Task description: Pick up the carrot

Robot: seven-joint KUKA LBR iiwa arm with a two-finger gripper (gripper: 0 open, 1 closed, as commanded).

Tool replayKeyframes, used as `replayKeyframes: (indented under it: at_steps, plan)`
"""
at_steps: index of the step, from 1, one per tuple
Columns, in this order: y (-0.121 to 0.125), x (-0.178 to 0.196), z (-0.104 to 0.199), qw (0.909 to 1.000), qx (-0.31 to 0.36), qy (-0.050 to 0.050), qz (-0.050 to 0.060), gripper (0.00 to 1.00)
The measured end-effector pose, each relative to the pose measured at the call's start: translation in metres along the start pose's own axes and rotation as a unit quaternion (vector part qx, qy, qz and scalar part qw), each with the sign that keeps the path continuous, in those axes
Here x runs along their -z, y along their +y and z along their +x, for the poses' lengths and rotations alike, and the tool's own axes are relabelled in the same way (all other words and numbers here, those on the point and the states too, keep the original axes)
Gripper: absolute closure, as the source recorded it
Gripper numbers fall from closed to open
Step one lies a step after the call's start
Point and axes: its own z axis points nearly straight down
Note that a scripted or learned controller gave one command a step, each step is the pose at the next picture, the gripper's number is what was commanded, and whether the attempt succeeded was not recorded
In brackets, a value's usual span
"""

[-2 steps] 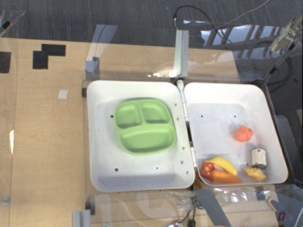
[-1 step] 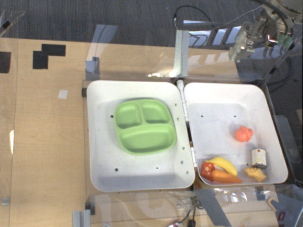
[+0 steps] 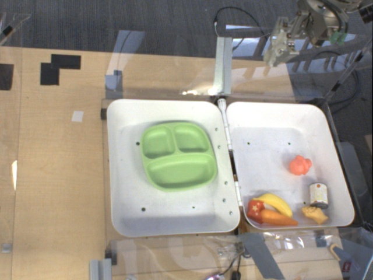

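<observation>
One carrot (image 3: 277, 217) lies well apart from the raised gripper (image 3: 278, 44).

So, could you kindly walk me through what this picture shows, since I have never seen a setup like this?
This is one camera fixed above a bench, looking down at a slant. At the top right is the end of a robot arm, its gripper hanging above the bench behind the bins, holding nothing. Two shallow white bins sit side by side. The left bin holds a green divided plate. The right bin holds toy food at its near edge: an orange carrot, which the arm is meant to pick up, touching a yellow banana and a red piece. Nearby are a small can, a yellowish piece and a coral-coloured toy.
</observation>
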Motion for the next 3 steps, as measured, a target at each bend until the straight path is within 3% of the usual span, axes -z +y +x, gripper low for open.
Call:
replayKeyframes:
  at_steps: [1, 2, 3]
  plan:
    - [-0.143, 0.0, 0.002, 1.0, -0.003, 0.0, 0.002, 1.0]
    - [-0.197, 0.001, 0.005, 0.9832, 0.182, 0.0, 0.002, 1.0]
    - [-0.149, 0.0, 0.002, 0.9323, 0.362, 0.001, 0.0, 1.0]
